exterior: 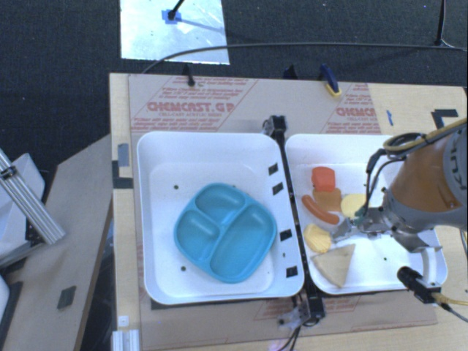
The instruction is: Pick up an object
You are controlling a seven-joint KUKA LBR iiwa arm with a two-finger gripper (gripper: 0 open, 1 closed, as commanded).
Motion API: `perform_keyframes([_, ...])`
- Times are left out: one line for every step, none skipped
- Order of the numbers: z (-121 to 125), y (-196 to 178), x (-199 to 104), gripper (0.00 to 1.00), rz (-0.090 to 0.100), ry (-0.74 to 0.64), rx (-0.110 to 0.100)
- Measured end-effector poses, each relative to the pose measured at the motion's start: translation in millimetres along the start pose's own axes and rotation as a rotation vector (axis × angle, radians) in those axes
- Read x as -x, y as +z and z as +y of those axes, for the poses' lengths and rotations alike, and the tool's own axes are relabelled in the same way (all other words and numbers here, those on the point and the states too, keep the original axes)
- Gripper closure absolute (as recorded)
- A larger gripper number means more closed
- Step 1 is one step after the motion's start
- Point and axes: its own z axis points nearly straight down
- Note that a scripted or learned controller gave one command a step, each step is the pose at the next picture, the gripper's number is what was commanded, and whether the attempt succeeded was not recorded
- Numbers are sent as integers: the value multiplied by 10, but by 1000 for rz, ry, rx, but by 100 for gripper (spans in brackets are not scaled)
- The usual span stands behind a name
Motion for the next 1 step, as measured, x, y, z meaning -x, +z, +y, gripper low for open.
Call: perform_keyframes([14, -125, -8, 100, 2, -2, 3])
